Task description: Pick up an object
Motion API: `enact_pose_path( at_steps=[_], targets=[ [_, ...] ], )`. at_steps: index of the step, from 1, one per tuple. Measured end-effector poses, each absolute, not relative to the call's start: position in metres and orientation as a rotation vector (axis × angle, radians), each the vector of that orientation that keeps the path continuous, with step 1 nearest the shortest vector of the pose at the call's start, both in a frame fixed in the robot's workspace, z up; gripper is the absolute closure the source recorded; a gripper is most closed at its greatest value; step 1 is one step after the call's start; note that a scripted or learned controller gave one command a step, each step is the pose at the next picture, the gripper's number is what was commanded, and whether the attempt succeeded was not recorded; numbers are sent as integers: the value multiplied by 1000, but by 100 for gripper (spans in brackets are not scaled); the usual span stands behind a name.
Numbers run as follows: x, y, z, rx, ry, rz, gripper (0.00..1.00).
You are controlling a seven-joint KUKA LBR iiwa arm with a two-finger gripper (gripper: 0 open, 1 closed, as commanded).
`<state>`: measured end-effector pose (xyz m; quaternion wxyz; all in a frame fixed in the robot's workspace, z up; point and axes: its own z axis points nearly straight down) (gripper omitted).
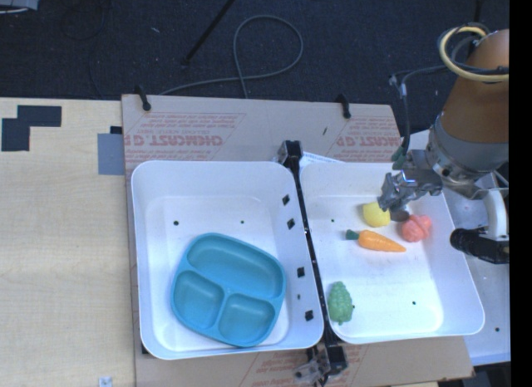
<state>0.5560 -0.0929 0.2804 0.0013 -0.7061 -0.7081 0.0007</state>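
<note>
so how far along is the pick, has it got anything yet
Nothing looks lifted yet. The gripper is low in the right bin, right beside the yellow toy, so an approach or grasp attempt seems in hand. Whether it grips anything can't be told. The toy carrot, pink toy and green toy all lie on the bin floor. Gripping and lifting remain.

Even, fairly bright overhead light — soft shadows inside the white bins (150, 211), slight overall blur, perhaps compression.

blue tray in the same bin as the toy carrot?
No. The blue tray lies in the left bin; the toy carrot lies in the right bin.
</note>
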Motion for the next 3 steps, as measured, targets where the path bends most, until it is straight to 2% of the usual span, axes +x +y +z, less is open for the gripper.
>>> enact_pose_path(
  at_steps=[1, 3],
  targets=[
    [556, -34, 264, -2213, -2223, 3, 100],
    [555, 54, 254, -2216, -2221, 6, 100]
  ],
)
